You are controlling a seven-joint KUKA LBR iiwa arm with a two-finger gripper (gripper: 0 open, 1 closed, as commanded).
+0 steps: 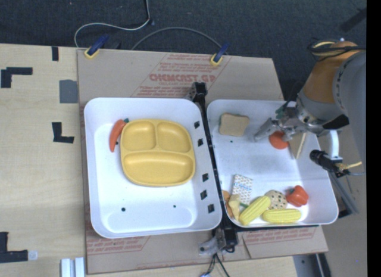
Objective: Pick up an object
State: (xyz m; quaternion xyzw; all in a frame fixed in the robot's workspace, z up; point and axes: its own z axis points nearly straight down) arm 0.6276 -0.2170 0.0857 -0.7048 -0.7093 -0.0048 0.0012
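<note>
**Camera view: my gripper over the right bin, a red-orange piece at its tips**

Camera view shows two white bins side by side on a cardboard sheet. I reach in from the right, and my gripper (277, 131) hangs over the upper part of the right bin (262, 168). A small round red-orange piece (278, 141) sits right at my fingertips, touching or nearly so; I cannot tell whether it is between them or merely lying under them, and I cannot tell how wide my hand stands.

Counting the right bin: one tan bread-like slice (233, 125) near its upper left, well apart from the rest; two yellow corn cobs (255, 208) along the lower wall, lying close together; one red piece (297, 196) just beside the cobs near the lower right corner; one pale patterned packet (241, 184) above the cobs; one speckled round cracker-like thing (275, 198) between the cobs and the red piece.

Counting the left bin (104, 168): one yellow divided plate (158, 152) with three compartments, and one orange carrot (116, 134) just beside the plate's left edge.

Two yellow-and-blue clamps (95, 48) grip the cardboard (172, 79) at its far edge. Red printing runs across the cardboard; it is too faint to read with certainty.
</note>
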